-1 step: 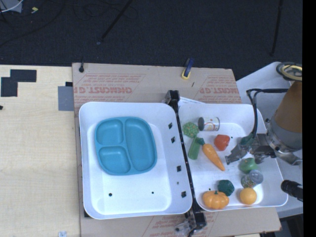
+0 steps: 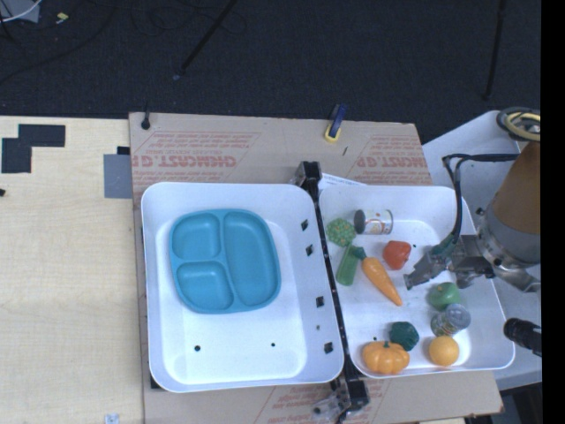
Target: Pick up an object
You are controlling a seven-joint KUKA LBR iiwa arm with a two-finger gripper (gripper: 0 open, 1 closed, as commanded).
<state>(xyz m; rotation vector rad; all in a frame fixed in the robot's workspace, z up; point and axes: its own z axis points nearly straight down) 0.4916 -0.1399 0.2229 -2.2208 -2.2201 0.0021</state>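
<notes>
Two white bins sit side by side on cardboard atop the desk. The left bin holds a blue divided plate. The right bin is crowded: a broccoli, a small can lying on its side, a red pepper, a cucumber, a carrot, a pumpkin, an orange and a dark green piece. The arm reaches in from the right, its gripper low over the bin, just beside a green ball.
</notes>
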